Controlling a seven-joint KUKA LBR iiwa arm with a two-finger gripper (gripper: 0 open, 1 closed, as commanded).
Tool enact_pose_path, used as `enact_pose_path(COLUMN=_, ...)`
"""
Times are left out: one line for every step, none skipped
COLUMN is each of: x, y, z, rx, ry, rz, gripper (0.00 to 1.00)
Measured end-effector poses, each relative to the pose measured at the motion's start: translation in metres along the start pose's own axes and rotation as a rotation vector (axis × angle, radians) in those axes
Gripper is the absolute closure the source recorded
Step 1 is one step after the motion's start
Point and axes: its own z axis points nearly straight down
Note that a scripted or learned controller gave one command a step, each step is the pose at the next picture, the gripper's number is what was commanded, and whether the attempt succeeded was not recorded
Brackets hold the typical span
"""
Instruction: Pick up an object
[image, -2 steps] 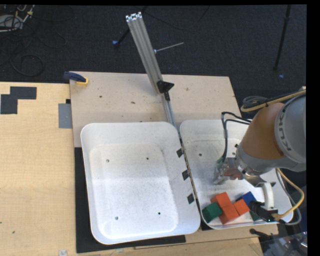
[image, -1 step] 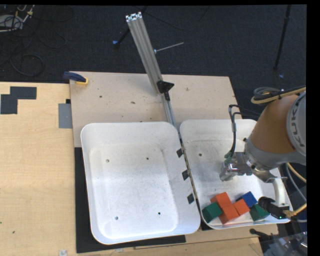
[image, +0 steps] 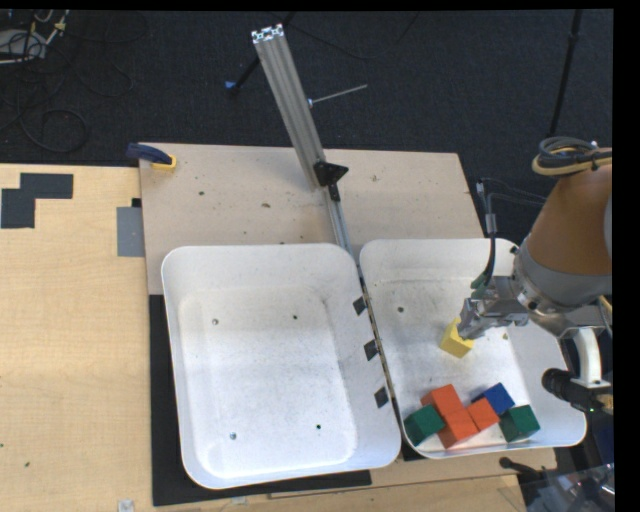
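My gripper hangs over the middle of the right bin, reaching in from the right. A small yellow block sits tilted at its tips, its upper part caught between the fingers, so the gripper is shut on it. At the bin's near edge lies a cluster of blocks: a large orange block, a smaller orange block, a blue block, and two green blocks.
The left bin lies beside the right one, with black clips along the shared divider. A slanted aluminium post rises behind the bins. The arm's orange band bulks over the right bin's right side.
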Motion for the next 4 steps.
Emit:
enact_pose_path(x=-0.001, y=0.001, z=-0.022, rx=0.004, ry=0.001, rz=0.000, gripper=1.00)
enact_pose_path(x=0.052, y=-0.001, z=-0.011, rx=0.008, ry=0.003, rz=-0.004, gripper=1.00)
enact_pose_path(x=0.107, y=0.000, z=-0.002, rx=0.009, ry=0.003, rz=-0.004, gripper=1.00)
enact_pose_path(x=0.166, y=-0.001, z=-0.014, rx=0.007, ry=0.003, rz=-0.005, gripper=1.00)
